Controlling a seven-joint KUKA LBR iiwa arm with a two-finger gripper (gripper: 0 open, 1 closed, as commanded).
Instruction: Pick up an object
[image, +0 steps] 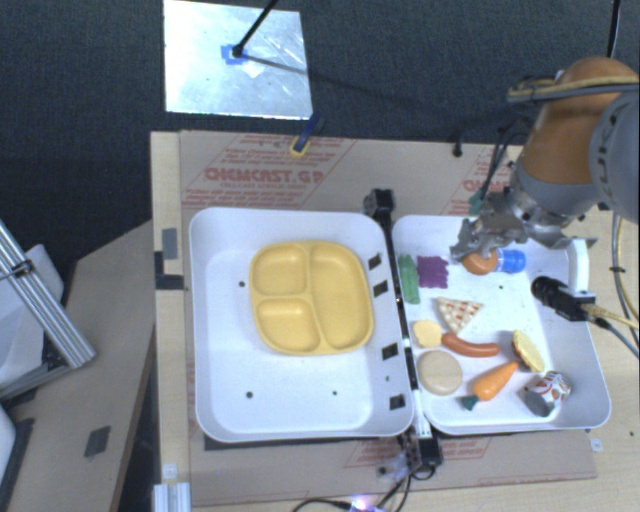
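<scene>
Red printed lettering runs across the brown cardboard sheet (330, 165) that lies under the two white bins. The clearest line sits on the cardboard just above the left bin (215, 300) and appears to read "QUEMCAST.G9", though the letters are blurred and the exact spelling is uncertain. A smaller line of red print below it is too small to read. More red lettering shows on the cardboard above the right bin (590, 390), near the robot arm, and along the cardboard's front edge below the bins; both are partly covered and illegible. No readable text, numbers or labels can be made out on the bins or the things inside them.
</scene>
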